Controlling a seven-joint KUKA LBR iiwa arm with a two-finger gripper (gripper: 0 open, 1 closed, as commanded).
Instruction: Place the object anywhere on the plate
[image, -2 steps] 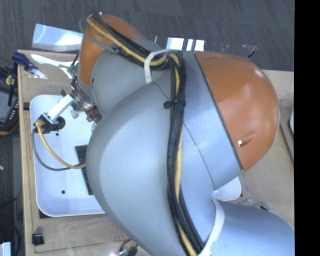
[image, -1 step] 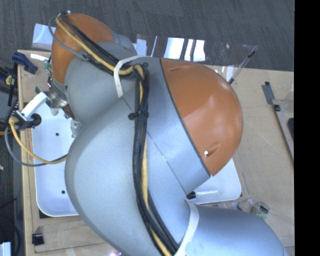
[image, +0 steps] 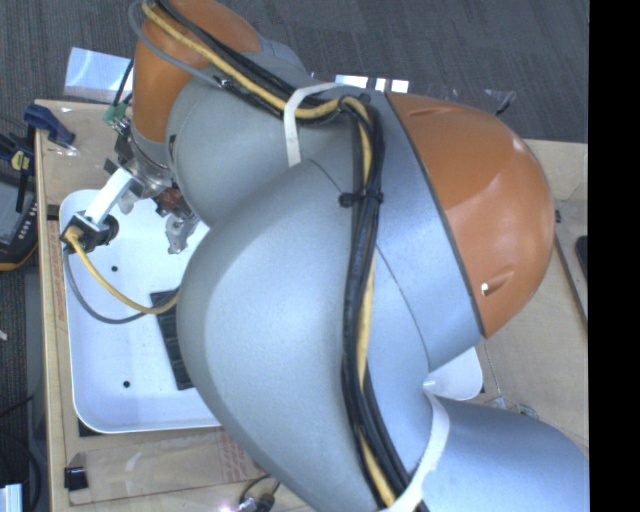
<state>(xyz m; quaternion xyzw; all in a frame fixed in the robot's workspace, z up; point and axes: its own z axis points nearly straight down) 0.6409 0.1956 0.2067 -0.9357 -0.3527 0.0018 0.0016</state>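
Hand (image: 160, 215) of the grey arm is hanging over the left shallow white bin (image: 100, 390), finger state unclear, arm bulk hiding object and plate, so direction is unreadable.

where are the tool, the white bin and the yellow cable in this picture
tool (image: 172, 222): camera view, on the metal fingers hanging over the bin's upper part.
white bin (image: 120, 400): camera view, on its bare floor near the lower left corner.
yellow cable (image: 105, 300): camera view, on the loop drooping over the bin.
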